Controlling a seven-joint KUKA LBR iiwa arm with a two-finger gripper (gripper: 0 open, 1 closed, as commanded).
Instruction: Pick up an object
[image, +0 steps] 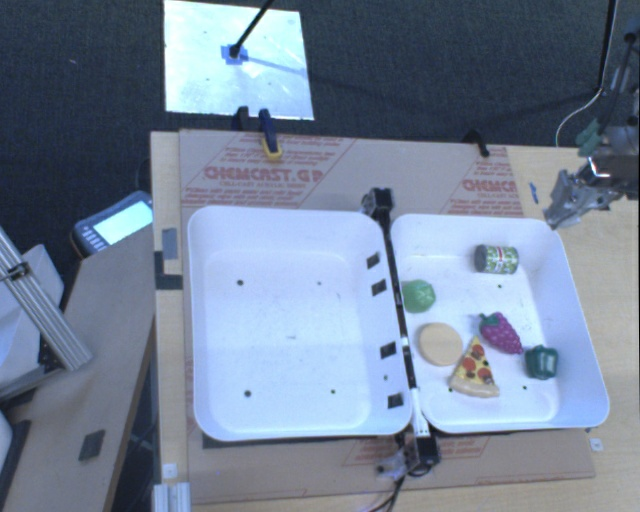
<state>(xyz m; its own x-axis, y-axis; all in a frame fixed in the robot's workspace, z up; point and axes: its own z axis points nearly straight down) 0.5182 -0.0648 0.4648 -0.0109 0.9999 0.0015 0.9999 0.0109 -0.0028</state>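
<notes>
bins (290, 225) white | can (496, 259) grn | grapes (500, 332) purple | pizza (475, 370) yel/red | pepper (540, 362) dk grn

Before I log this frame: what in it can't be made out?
- Tool, camera view: small and blurred at the right edge; whether it is open or shut cannot be told.
- Arm above it: cut off by the right edge.
- Green can: label too small to read.
- Round tan item: too small to identify.
</notes>
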